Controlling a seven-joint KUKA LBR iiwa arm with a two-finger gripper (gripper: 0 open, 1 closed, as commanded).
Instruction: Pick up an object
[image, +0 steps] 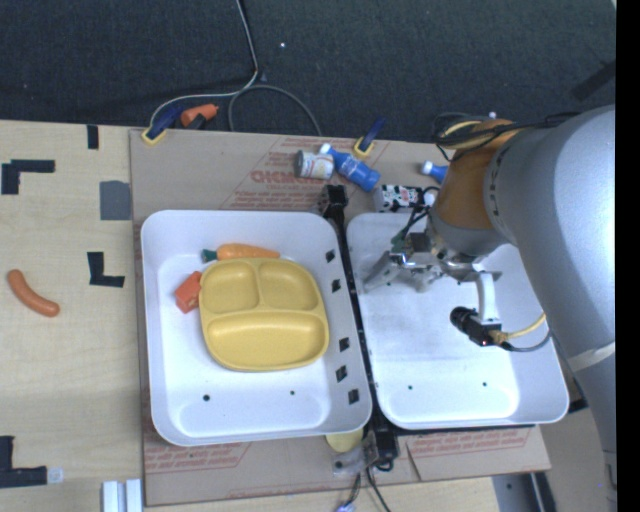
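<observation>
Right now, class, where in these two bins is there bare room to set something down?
Left bin: a bare strip along its near edge, below the yellow divided plate; crowded near the carrots. Right bin: its near half is bare; the gripper and arm crowd the far half.

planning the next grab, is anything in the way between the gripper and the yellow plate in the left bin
Yes: the gripper sits low in the right white bin, while the yellow three-compartment plastic plate lies in the left white bin. The two bins' adjoining walls run between them; nothing else visible does.
</observation>
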